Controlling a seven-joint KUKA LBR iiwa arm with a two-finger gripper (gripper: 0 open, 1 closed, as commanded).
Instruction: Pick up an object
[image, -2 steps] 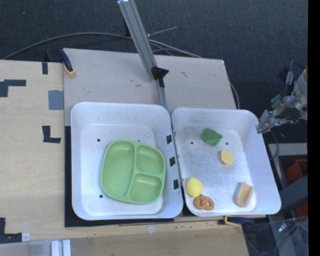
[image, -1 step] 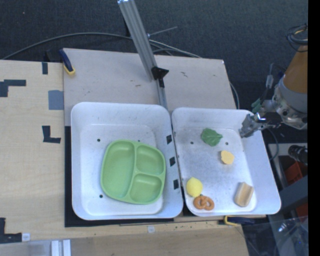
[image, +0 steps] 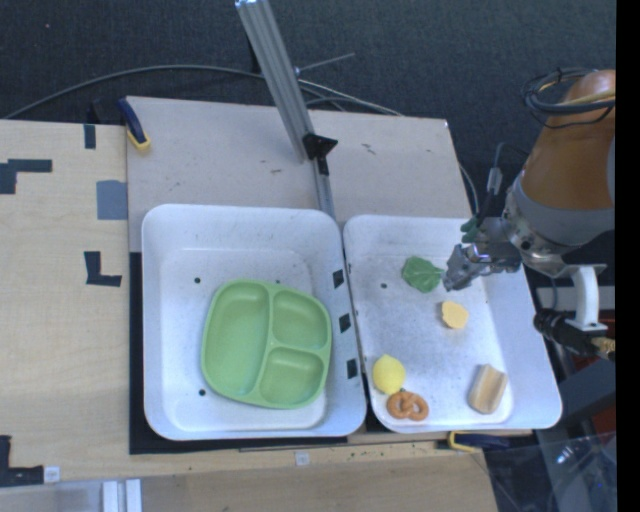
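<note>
The table (image: 230, 160) bears two shallow white bins side by side; the left bin (image: 160, 300) holds a green divided plate (image: 266, 343), lying flat near its middle; the right bin (image: 530, 340) holds five small things. A green leafy piece (image: 422, 273) lies toward the bin's far side, just beside the gripper (image: 462, 268), which hangs low over the bin with nothing seen in it; whether the fingers are apart or closed, I cannot tell. A small yellow piece (image: 454, 316) lies nearer the middle; a yellow lemon (image: 389, 375), a brown pretzel (image: 408, 405) and a tan bread piece (image: 487, 388) lie along the near edge.
</note>
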